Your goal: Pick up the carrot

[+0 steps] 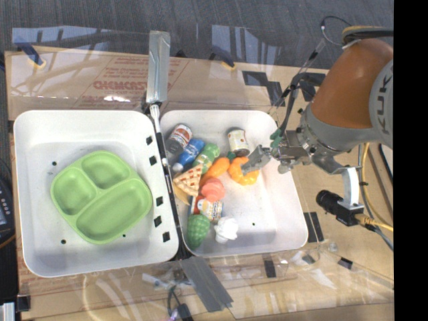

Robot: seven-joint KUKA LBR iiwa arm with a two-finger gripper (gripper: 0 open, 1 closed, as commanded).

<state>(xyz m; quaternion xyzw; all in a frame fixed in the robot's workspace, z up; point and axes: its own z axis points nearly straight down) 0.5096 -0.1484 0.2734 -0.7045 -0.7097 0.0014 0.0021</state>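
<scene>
Reaching into the right bin [284,209], the gripper [253,160] covers part of an orange piece, perhaps the carrot [217,168]; finger spacing unclear.

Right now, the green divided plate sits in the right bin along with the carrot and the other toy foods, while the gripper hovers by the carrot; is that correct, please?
Not quite. The camera view shows the green divided plate in the left bin, apart from the food. The carrot and other toy foods do lie in the right bin, and the gripper does hover by the carrot.
</scene>
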